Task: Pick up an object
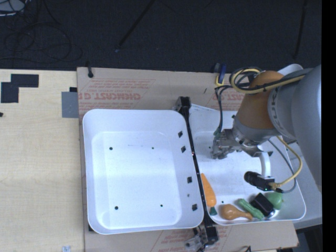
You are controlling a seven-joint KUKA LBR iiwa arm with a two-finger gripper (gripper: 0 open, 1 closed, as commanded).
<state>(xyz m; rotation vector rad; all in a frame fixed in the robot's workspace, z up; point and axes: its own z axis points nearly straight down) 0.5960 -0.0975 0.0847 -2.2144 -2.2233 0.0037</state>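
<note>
The claw point(223, 147), a knot of grey metal below the arm's glossy orange band, hangs over the far-left part of the shallow white plastic right bin point(231, 178). Whether it is apart or together cannot be told from this slanted angle.

The pickable things lie along that bin's near edge, all apart from the claw. A smooth, tapered orange carrot-shaped toy point(209, 190) lies lengthwise against the bin's left wall, its green tip toward the near-left corner. Just right of it, on the near rim, rests a tan gourd-shaped toy point(233, 211) with a bulbous body and a thin neck. A long green pod-shaped piece point(249, 207) touches the gourd's neck end. A small black rectangular block point(263, 204) sits tilted against the pod, and a rounded green lump point(274, 198) lies beside the block toward the bin's near-right corner.

A matching white plastic left bin point(136, 167) abuts the right bin's left wall. Both rest on a brown printed cardboard sheet point(121, 91) on the pale wooden bench point(37, 167).
</note>
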